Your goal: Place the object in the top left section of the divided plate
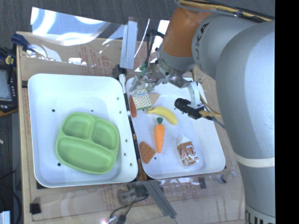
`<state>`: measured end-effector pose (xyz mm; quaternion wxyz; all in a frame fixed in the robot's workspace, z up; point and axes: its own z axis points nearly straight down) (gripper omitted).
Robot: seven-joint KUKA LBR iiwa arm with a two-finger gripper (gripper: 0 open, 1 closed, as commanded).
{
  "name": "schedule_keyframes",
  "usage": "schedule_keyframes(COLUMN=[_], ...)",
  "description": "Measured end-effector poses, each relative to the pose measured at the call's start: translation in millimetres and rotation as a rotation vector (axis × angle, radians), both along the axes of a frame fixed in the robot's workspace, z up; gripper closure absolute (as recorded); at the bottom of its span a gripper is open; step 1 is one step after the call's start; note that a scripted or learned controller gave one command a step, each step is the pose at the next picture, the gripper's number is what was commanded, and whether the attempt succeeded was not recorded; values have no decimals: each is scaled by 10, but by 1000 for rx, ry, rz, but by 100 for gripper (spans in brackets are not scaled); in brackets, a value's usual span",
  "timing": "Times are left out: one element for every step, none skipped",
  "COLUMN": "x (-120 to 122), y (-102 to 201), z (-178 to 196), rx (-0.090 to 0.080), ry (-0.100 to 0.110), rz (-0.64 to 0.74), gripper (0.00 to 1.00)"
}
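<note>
A green divided plate [88, 141] lies in the left bin [42, 85], with two small sections at the back and one long section at the front. My gripper [139, 85] hangs low over the back left corner of the right bin [211, 146]. Just in front of it lies a small pale checkered square [142, 100]. The wrist hides how the gripper meets that square. A reddish sausage [133, 108] lies beside the square, against the bin's left wall.
Also in the right bin are a yellow banana [164, 114], an orange carrot [160, 137], a brown waffle piece [147, 151] and a small brown-and-white carton [187, 154]. The arm's big grey body covers the right side of the view.
</note>
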<state>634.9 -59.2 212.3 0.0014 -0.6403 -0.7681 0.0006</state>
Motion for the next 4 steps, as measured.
schedule_keyframes(x=[-438, -673, -501, -499], y=[830, 1445, 1788, 1785], z=[77, -214, -271, -269], rx=[-1, -1, -1, -1], ry=[1, 2, -2, -2], rz=[-31, 140, 284, 284], gripper=[100, 100, 100, 0])
